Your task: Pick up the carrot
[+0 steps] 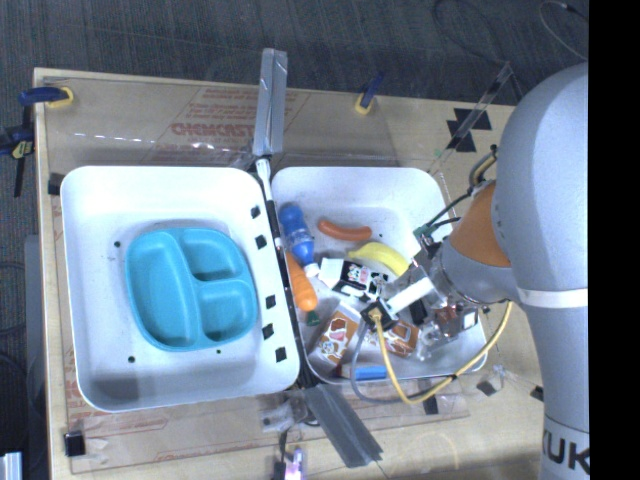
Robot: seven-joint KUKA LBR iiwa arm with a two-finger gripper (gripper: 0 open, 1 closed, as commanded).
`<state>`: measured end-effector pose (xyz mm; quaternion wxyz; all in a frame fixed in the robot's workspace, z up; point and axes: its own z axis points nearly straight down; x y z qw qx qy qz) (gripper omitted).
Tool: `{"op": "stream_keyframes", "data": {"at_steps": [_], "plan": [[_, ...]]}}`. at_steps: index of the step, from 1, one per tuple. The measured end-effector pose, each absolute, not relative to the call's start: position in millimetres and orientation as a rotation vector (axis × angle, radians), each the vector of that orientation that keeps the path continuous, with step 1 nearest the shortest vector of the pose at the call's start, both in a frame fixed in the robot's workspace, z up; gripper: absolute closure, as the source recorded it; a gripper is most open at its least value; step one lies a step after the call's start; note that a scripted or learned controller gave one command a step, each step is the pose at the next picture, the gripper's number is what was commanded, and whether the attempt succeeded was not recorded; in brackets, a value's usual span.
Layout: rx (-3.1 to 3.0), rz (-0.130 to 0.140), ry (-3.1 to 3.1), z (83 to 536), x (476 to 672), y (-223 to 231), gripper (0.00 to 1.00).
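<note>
Although the gripper point(438, 328) hangs low in the right bin point(400, 180) at about four o'clock, the carrot point(302, 288) lies across the bin at nine o'clock, tight along the left wall and well apart from the tool. The wrist hides the gripper from above, so I cannot tell how far open it is, and nothing can be seen in its hold.

The carrot runs roughly from eleven to five. A blue bottle point(293, 226) sits at its eleven o'clock end, and a packet point(340, 336) lies just beside its five o'clock end.

To do this step well, the arm should probably lift clear of the clutter first, then travel toward nine o'clock rather than drag through the banana point(381, 258) and the packet. The grip is best closed across the carrot's width at mid-length. The wall leaves little room on that side, so a slight offset toward three o'clock may be needed. Coming down too near the bottle risks catching it instead.
</note>
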<state>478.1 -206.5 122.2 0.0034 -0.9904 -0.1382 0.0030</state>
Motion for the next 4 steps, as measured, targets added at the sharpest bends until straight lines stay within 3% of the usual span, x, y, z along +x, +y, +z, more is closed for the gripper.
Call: {"op": "stream_keyframes", "data": {"at_steps": [1, 2, 3, 4], "plan": [[-3.14, -0.027, -0.32, 101.8, 484.6, -182.1, 0.0], [-3.135, -0.022, -0.318, 100.7, 480.4, -178.3, 0.0], [-3.117, 0.011, -0.329, 89.5, 475.6, -151.8, 0.0], [-3.04, 0.007, -0.777, 89.4, 475.6, -119.6, 0.0]]}}
